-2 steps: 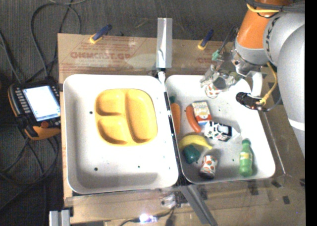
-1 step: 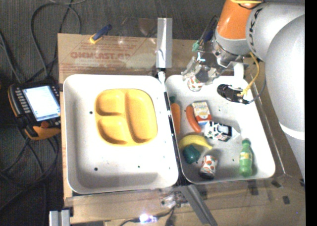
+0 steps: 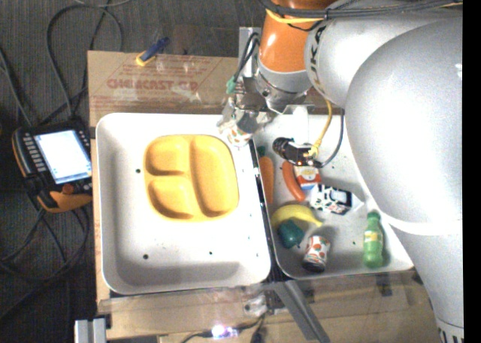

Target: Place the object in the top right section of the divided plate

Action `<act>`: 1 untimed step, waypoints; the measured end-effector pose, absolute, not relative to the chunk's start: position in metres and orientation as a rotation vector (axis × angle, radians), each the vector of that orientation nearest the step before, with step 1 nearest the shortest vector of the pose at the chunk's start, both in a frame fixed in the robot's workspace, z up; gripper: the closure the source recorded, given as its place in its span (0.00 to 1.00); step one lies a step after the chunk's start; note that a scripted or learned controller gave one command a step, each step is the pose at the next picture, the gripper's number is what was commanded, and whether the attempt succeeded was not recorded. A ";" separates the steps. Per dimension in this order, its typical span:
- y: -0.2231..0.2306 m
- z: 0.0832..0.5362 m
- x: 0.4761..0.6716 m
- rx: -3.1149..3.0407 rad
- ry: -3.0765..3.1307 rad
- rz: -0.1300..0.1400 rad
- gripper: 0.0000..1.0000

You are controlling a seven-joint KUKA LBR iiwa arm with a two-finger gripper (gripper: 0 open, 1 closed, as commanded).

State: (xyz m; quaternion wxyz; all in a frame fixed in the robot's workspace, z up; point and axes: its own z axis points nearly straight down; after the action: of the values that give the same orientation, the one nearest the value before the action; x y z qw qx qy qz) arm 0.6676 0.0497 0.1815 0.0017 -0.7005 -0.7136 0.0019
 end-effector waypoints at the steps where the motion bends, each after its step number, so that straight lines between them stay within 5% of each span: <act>1: 0.109 0.253 0.668 -2.171 -2.269 0.004 1.00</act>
State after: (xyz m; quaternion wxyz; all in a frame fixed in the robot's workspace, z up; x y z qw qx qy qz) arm 0.6682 0.1085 0.2533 0.0007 -0.6914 -0.7225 0.0012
